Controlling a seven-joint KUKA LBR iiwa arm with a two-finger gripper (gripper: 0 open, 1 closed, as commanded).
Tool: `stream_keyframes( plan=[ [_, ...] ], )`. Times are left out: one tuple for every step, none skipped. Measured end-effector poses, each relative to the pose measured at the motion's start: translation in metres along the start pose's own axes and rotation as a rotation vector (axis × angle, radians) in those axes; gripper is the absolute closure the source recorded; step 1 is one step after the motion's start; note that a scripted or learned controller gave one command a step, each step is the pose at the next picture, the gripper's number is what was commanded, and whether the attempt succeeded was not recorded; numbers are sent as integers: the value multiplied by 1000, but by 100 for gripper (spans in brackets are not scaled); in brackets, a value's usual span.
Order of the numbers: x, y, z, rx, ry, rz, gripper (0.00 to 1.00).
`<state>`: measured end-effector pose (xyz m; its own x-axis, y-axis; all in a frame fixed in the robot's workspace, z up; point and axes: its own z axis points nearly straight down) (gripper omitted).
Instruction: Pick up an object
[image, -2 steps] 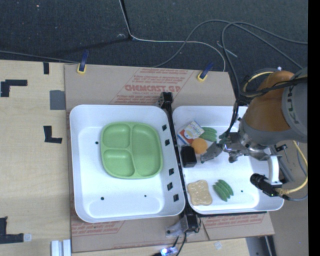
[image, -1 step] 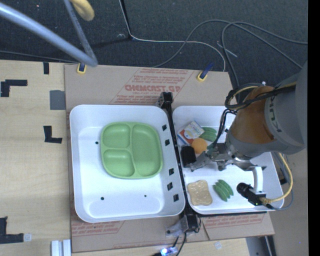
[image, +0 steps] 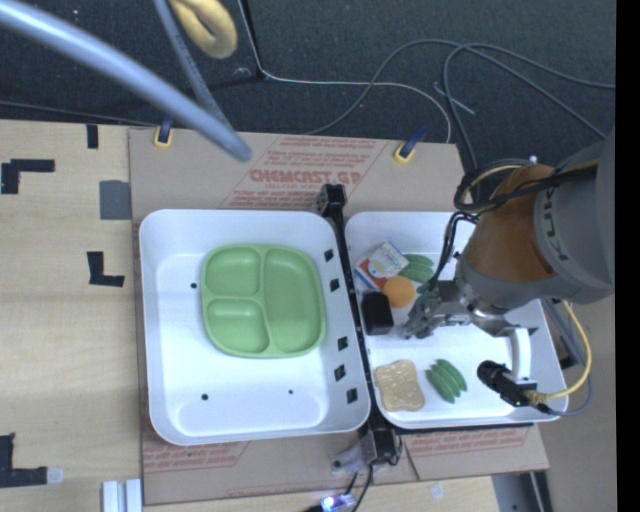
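- Arm (image: 540, 235), grey with orange band, enters from the right and hangs over the right bin (image: 545, 395).
- Pincer (image: 425, 315) sits low in the right bin, near its middle, just right of the orange ball (image: 399, 291) and the black block (image: 377, 314). Open or closed: cannot tell, the wrist covers the tips. Nothing is seen gripped.
- Right bin contents: orange ball beside the divider; black block just below-left of it; a red-and-white packet (image: 381, 262) toward the far edge; a green leafy piece (image: 419, 267) just right of the packet; a tan cracker-like piece (image: 400, 385) near the front edge; a green pod-shaped piece (image: 447, 379) just right of that.
- Left bin (image: 165, 330) holds a green divided plate (image: 265, 300), three compartments, lying flat near the centre.
- Both bins rest on brown cardboard (image: 300, 165) on the tabletop (image: 50, 300).
- Cables (image: 420, 70) trail over the dark surface beyond the cardboard.
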<state>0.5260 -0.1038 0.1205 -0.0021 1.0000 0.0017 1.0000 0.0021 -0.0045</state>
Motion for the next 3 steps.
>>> stream_keyframes(
  plan=[
    [2,-9,-55,-7,-2,1,100],
    [2,-6,-97,-8,-2,1,100],
    [3,-6,-122,-6,-2,1,100]
  ],
)
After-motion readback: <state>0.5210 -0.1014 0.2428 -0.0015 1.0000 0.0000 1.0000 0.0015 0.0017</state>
